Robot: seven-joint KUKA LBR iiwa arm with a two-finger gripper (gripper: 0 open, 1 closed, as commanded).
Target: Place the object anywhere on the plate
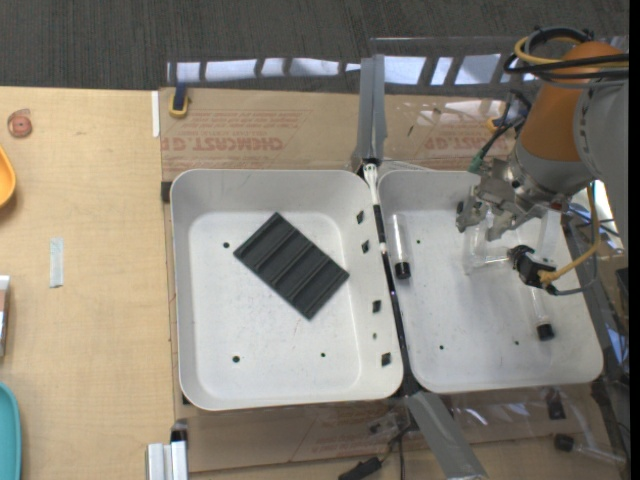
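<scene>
A dark ribbed rectangular plate (291,264) is lying flat and turned at a slant in the middle of the left bin (200,368). In the right bin (500,368), a slim marker-like object (397,247) with a clear body and a black end is lying close to the left wall, just beside the divide between the two bins and well apart from the plate. The arm (570,118) is reaching in from the right, its orange band sitting above the wrist, with cables looping around it. It is pointing downward over the upper right part of the right bin. The gripper (492,236) is hanging there above the bin floor, near a faint clear shape; how far it is open cannot be told, and nothing can be seen in its grasp.
</scene>
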